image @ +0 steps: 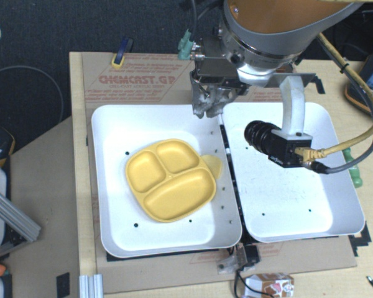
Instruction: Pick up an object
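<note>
A yellow divided plate [170, 180] with three compartments lies flat in the middle of the left bin [107, 166], reaching toward the bin's right wall. My gripper [208, 109] hangs from the grey and orange arm at the far right corner of the left bin, near the divide between the two bins. It is beyond the plate and apart from it, with nothing seen in its grasp.
The right bin [298, 213] sits beside the left one. A black cylindrical device [270, 143] on a white bracket, with a yellow cable, hangs from the arm over it. A cardboard sheet [137, 73] lies under the bins, with a blue and yellow clip [120, 53] at its far edge.
</note>
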Tool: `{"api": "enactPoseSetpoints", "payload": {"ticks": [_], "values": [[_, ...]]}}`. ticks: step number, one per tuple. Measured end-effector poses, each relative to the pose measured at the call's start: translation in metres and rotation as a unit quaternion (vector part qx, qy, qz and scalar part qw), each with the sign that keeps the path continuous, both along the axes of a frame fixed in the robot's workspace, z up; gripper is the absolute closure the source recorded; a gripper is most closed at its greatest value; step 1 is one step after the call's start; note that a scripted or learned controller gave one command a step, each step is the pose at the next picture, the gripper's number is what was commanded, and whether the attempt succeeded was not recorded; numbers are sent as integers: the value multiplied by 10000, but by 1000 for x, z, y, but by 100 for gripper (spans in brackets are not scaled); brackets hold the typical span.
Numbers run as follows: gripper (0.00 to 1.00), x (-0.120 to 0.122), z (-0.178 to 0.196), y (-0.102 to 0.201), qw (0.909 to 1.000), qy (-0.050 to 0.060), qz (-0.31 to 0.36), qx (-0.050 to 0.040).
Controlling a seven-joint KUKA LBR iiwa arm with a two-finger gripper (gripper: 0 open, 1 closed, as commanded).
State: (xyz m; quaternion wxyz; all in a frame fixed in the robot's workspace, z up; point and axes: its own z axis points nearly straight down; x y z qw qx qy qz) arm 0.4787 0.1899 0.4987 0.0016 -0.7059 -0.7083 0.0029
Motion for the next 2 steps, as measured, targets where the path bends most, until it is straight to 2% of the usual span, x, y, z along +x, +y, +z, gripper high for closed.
{"api": "enactPoseSetpoints", "payload": {"ticks": [1,2], "values": [[100,1,39,-90,10000,-65,-65,12],[100,0,-56,-71,10000,26,-11,-5]]}}
